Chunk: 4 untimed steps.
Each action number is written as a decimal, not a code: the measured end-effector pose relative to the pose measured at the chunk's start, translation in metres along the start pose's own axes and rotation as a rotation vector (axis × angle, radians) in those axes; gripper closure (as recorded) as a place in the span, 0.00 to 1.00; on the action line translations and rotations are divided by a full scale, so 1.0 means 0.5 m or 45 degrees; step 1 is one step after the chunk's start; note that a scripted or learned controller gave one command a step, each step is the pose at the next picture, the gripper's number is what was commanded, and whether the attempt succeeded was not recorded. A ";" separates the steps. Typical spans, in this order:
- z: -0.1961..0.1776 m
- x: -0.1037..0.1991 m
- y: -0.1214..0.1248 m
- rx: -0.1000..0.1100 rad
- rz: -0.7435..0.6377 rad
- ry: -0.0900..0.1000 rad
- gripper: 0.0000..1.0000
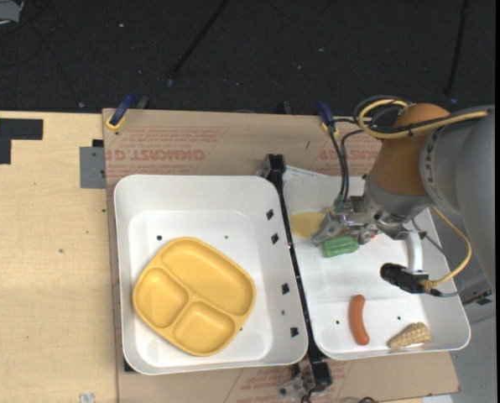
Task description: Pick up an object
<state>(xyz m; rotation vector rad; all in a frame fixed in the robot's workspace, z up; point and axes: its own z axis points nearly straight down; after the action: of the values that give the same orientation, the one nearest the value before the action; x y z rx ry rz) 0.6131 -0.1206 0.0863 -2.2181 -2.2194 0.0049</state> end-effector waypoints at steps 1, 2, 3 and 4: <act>-0.026 -0.002 0.003 -0.007 0.002 -0.001 1.00; -0.123 -0.017 0.015 -0.010 0.002 -0.002 1.00; -0.214 -0.024 0.001 -0.011 0.003 -0.002 1.00; -0.319 -0.025 0.002 -0.011 0.002 -0.002 1.00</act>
<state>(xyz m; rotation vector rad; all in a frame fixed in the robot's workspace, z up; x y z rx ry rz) 0.6150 -0.1333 0.2458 -2.2246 -2.2230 -0.0037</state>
